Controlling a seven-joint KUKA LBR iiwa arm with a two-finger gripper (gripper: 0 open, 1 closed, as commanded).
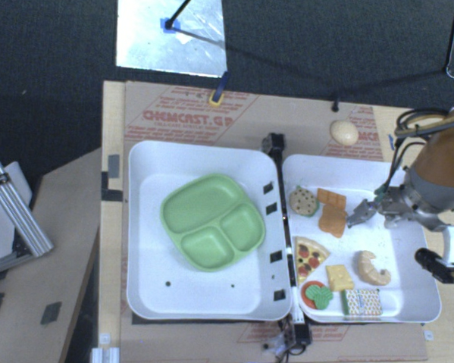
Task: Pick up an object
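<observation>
My gripper point(359, 214) sits low over the right bin point(413, 259), just right of the orange toast pieces point(332, 211); its dark fingers appear slightly spread, with nothing between them. The right bin also holds a cookie point(303, 201), a pizza slice point(310, 256), a cheese block point(340, 278), a croissant point(373, 269), a red plate with green item point(317, 295) and a patterned packet point(362, 302). The left bin point(148, 233) holds a green divided tray point(212, 222). An egg-shaped object point(343, 131) rests on the cardboard behind the bins.
</observation>
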